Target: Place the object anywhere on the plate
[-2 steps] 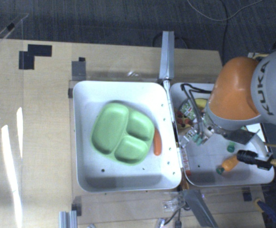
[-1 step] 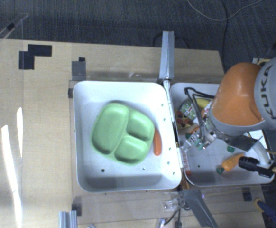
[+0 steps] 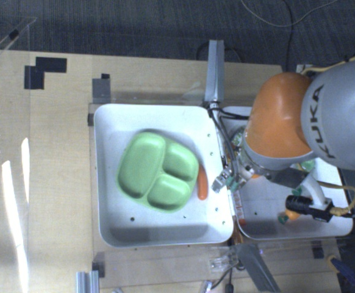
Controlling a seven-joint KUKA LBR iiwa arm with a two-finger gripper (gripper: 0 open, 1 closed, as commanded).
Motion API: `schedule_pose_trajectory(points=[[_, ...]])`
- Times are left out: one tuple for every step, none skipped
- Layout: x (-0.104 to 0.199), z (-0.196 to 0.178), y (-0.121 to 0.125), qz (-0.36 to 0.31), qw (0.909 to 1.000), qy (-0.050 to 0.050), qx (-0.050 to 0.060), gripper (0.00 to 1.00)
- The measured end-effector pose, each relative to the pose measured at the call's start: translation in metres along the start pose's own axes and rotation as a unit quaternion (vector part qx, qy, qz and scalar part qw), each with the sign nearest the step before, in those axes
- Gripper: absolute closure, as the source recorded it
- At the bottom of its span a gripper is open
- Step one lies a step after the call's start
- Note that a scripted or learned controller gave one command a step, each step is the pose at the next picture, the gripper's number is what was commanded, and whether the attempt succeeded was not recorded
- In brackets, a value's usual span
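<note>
A green plate (image 3: 156, 171) with three compartments lies in the middle of the left white bin (image 3: 113, 218). A small orange, carrot-like object (image 3: 202, 185) lies along the plate's right rim, between the plate and the bin's right wall; I cannot tell whether it rests on the rim. My gripper (image 3: 225, 179) hangs just right of this object, over the wall between the two bins. Nothing is visibly held in it.
The arm's orange band and grey wrist (image 3: 287, 124) cover most of the right bin (image 3: 263, 224). A small orange and green thing (image 3: 285, 216) lies in that bin near its front. A metal post (image 3: 215, 72) stands behind the bins.
</note>
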State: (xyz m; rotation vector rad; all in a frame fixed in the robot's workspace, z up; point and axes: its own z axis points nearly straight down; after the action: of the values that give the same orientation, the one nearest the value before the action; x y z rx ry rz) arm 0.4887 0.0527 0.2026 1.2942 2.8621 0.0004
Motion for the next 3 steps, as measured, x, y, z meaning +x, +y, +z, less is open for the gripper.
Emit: schedule_pose_trajectory(points=[[-0.005, 0.008, -0.004, -0.074, 0.9972, 0.0, 0.0, 1.0], [-0.04, 0.006, 0.005, -0.114, 0.9934, -0.001, -0.001, 1.0], [0.005, 0.009, 0.105, -0.093, 0.9956, 0.0, 0.0, 1.0]])
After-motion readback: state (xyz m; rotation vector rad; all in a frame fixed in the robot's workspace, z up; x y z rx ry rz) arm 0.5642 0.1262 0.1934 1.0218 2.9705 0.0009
